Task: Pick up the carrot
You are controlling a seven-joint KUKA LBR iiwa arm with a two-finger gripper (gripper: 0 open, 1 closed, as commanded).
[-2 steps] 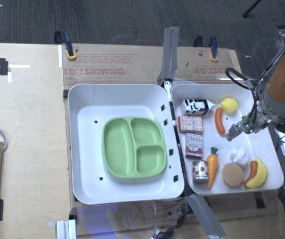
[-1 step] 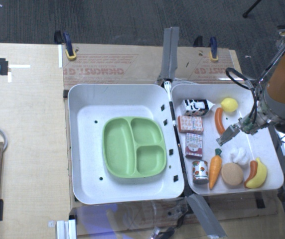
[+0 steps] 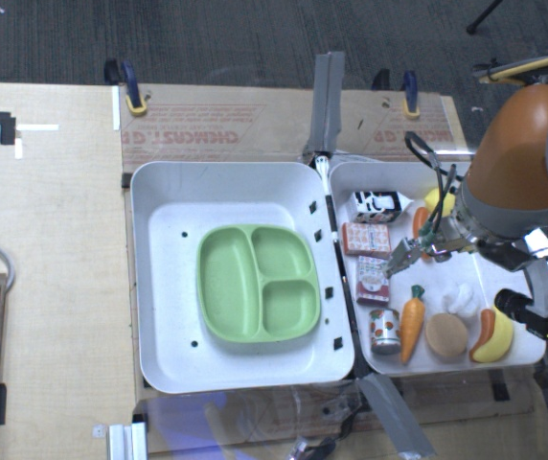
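Observation:
The carrot (image 3: 411, 326) is orange with a green top. It lies upright in the picture near the front of the right bin (image 3: 533, 357), between a small can (image 3: 383, 330) and a tan round bun (image 3: 446, 334). My gripper (image 3: 420, 252) hangs over the middle of that bin, just behind the carrot's green top and apart from it. Its fingers are open and nothing is between them. The grey arm with its orange band (image 3: 518, 151) comes in from the right and hides the bin's back right part.
The right bin also holds a white-and-black box (image 3: 377, 202), a reddish box (image 3: 367, 239), a small pink box (image 3: 373, 278), a yellow fruit (image 3: 434, 199), a white object (image 3: 461, 300) and a banana (image 3: 492, 335). A green divided plate (image 3: 258, 283) lies in the left bin (image 3: 159, 257).

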